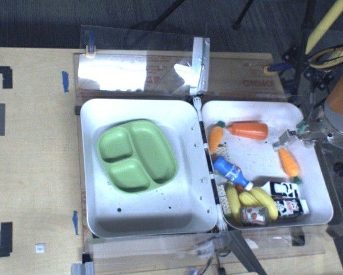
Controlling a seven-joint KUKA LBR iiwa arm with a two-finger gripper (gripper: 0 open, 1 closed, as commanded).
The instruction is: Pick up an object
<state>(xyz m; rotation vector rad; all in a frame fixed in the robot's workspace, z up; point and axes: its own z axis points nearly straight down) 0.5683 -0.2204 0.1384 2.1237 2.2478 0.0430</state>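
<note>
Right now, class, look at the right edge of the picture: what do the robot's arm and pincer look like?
The arm is grey with an orange band above the wrist. Its pincer is small, of silvery-grey metal, with a bit of green where it joins the wrist.

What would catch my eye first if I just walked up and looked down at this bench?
Probably the big green divided plate, lying alone in the left white bin. Next comes the colourful jumble in the right white bin: an orange bottle near the back, a blue bottle in the middle, and yellow bananas at the front. The gripper reaches in at that bin's right edge, just above a small carrot.
</note>
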